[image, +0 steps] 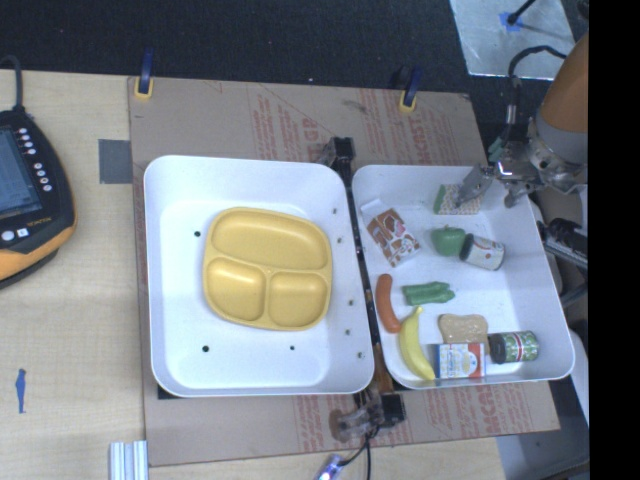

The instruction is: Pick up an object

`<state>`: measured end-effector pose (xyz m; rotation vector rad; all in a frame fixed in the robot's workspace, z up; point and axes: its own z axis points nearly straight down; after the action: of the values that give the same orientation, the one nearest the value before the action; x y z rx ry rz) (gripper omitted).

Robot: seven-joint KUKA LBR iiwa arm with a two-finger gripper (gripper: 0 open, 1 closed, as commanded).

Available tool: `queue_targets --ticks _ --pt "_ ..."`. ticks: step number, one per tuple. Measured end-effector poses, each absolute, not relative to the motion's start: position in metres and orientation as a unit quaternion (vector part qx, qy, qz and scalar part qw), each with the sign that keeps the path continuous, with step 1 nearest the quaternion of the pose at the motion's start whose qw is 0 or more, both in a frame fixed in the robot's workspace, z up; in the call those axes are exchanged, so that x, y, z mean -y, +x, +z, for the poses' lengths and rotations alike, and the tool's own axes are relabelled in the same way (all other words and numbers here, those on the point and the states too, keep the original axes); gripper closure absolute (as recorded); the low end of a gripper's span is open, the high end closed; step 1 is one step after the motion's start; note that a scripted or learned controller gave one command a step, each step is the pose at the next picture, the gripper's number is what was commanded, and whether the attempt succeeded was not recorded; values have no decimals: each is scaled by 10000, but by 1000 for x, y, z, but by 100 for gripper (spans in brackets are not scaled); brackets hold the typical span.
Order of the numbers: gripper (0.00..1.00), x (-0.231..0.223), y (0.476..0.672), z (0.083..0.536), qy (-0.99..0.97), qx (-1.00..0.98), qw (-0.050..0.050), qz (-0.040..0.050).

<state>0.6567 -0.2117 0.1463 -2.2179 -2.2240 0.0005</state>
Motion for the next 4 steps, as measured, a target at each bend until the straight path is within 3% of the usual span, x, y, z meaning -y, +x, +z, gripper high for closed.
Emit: queue_targets --ticks 1,2,3,4 --pt "0 197 576 91 -7054 7088 21 19" --pt "0 143 476 92 -7050 7092 10 7" --pt "0 141 526 92 -7049 7093 12 14" --pt "0 128 622 92 -7060 7082 13 7"
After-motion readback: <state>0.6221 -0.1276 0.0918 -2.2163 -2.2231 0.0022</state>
